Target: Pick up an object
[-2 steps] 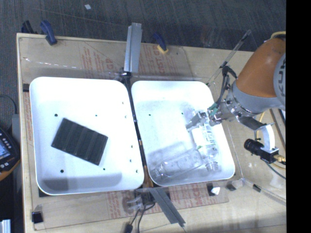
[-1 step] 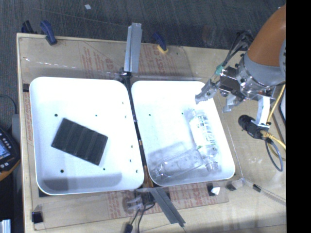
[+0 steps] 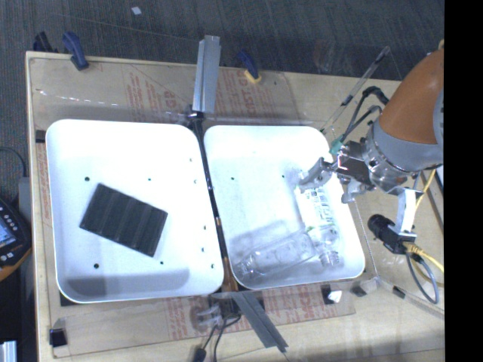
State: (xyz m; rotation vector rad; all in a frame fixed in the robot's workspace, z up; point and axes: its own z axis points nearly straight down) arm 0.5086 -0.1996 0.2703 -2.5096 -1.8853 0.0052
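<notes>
Where clear bottles (image 3: 317, 225) lie, gripper (image 3: 326, 178) above.

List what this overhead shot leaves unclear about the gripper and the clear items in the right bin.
- Gripper: whether it holds anything; metal parts and glare blur together over the right bin.
- Clear plastic bottles: how many and where each ends; they are transparent against the white floor.
- Arm: its upper part is cut off by the view's right edge.
- Label print on the bottle: too small to read.
</notes>
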